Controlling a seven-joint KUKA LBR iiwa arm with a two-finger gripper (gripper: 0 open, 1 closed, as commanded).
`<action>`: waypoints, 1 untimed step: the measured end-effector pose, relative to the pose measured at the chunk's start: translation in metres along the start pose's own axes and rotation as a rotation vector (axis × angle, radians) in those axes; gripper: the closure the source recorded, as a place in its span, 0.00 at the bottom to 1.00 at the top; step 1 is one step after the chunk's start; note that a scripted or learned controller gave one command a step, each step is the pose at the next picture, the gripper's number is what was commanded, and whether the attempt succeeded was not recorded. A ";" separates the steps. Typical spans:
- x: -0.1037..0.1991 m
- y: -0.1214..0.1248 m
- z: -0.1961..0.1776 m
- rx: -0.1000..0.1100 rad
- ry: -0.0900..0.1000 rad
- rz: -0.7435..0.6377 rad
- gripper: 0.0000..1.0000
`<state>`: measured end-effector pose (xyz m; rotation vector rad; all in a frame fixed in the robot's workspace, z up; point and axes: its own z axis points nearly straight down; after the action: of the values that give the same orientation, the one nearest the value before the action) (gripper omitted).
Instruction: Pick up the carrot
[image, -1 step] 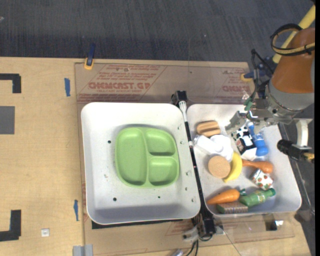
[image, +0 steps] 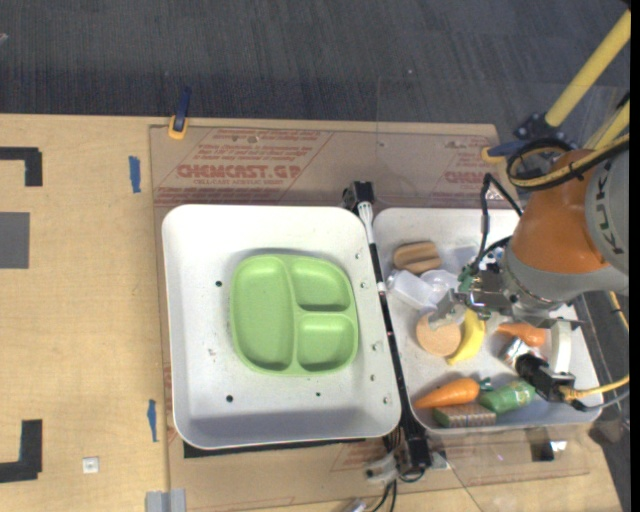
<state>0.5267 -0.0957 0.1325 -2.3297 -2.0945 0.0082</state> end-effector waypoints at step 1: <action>-0.020 -0.041 0.043 -0.019 -0.001 -0.294 0.00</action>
<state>0.4837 -0.1106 0.0902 -2.0066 -2.4240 -0.0133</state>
